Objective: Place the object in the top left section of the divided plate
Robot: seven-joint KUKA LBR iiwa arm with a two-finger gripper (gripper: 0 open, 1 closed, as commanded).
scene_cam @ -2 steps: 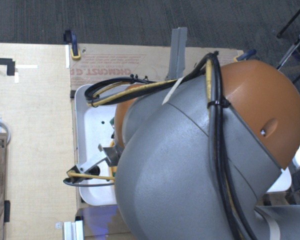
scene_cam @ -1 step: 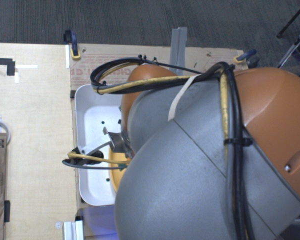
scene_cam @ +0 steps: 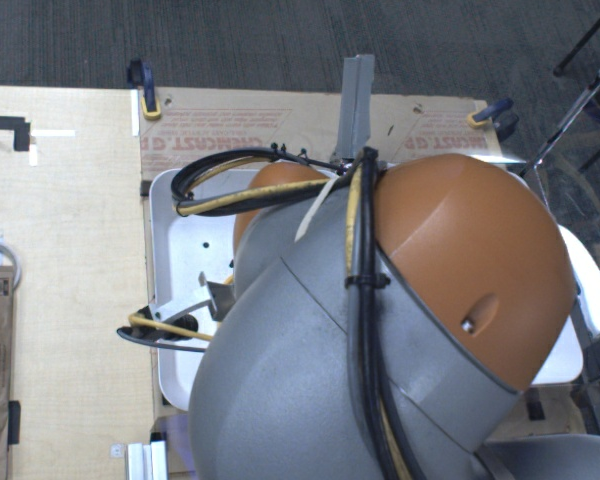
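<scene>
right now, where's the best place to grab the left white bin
Probably the white bin by its left wall, coming from the view's left. That raised edge is bare and reachable, while the arm and its cables hang over most of the rest.

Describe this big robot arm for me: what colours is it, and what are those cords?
The arm is smooth, rounded grey casing with a large orange dome at one joint. A black cable bundle with a yellow hose runs along it, and black and yellow loops arch out beside it.
</scene>
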